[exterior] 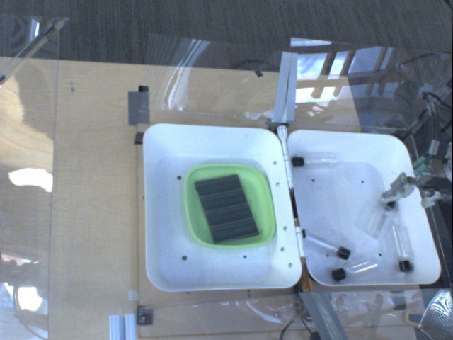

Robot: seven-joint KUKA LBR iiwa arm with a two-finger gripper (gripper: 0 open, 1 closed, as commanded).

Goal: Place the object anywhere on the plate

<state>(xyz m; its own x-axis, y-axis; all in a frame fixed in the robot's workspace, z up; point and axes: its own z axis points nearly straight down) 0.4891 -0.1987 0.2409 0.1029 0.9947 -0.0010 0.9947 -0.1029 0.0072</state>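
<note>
My metal claw point(396, 190) is hovering over the right white bin point(333, 147) among clear plastic tubes with black caps point(327, 246); its grip I cannot tell. The square green plate point(263, 190) is holding a dark ridged block point(226, 209) in the left white bin point(163, 211).

two white bins point(212, 144) sit on a pale wooden desk point(85, 190). the plate point(195, 218) is bright lime green, carrying a dark grey ridged block point(226, 208). the clear tubes point(327, 246) have black caps.
</note>
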